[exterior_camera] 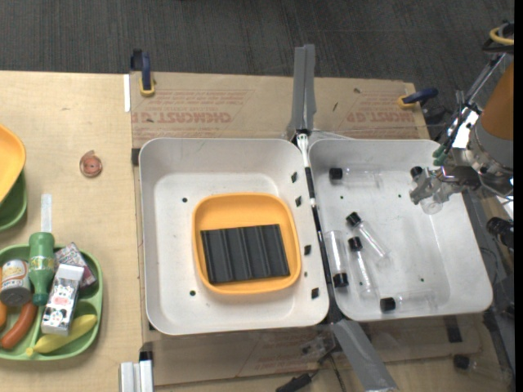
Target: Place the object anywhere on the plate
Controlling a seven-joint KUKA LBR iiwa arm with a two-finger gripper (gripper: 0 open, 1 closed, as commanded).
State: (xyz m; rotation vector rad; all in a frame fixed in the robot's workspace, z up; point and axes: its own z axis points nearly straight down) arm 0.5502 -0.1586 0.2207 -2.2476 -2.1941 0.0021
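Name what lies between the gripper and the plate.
In the camera view, clear black-capped tubes on the right bin's floor and the bins' adjoining walls lie between the gripper and the plate.

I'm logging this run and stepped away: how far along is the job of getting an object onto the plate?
Nothing looks done: the orange plate in the left bin carries only its dark ribbed insert. The gripper sits over the right bin's upper right corner; whether it holds anything is unclear. Clear vials lie in that bin. Picking and carrying across remain.
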